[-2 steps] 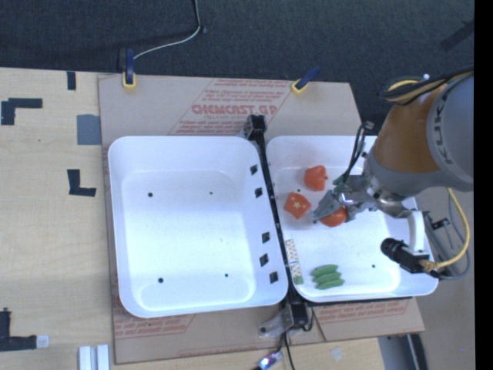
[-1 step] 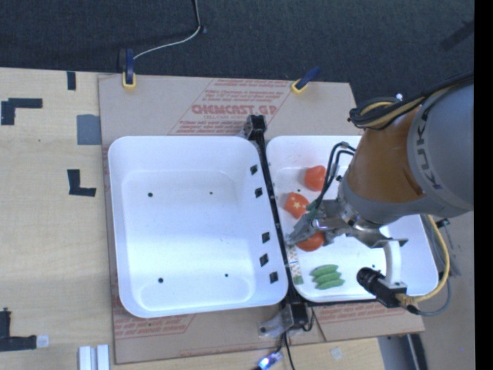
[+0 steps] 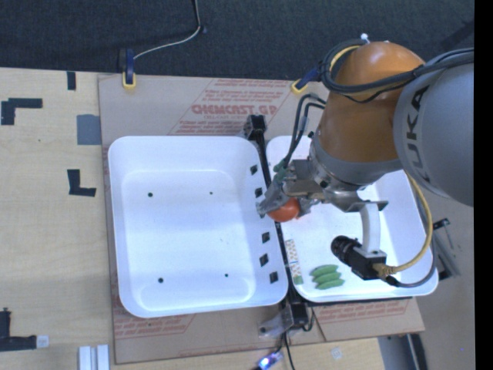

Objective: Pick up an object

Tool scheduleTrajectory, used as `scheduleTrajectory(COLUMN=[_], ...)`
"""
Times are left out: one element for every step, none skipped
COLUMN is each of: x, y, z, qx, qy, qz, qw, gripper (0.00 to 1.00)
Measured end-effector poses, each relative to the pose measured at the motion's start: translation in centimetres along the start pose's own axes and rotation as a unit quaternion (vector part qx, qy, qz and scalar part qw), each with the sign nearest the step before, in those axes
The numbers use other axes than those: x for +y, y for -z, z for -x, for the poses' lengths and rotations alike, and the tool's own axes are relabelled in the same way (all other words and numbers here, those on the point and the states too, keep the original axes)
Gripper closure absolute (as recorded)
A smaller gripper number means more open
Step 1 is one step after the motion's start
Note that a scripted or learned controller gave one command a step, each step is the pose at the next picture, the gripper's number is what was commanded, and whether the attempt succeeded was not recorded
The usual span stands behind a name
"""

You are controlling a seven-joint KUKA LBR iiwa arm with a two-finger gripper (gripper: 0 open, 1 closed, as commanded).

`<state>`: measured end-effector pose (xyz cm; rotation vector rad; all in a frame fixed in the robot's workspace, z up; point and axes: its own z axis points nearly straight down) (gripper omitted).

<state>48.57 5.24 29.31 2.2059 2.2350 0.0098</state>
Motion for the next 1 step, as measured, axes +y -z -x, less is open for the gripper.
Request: scheduleTrajectory(x=[3.09], y=[7.99], z=[-8.67], qx=[-0.001], qy=[-0.001], qz=[0.0], qw=[1.0], gripper=[1.0])
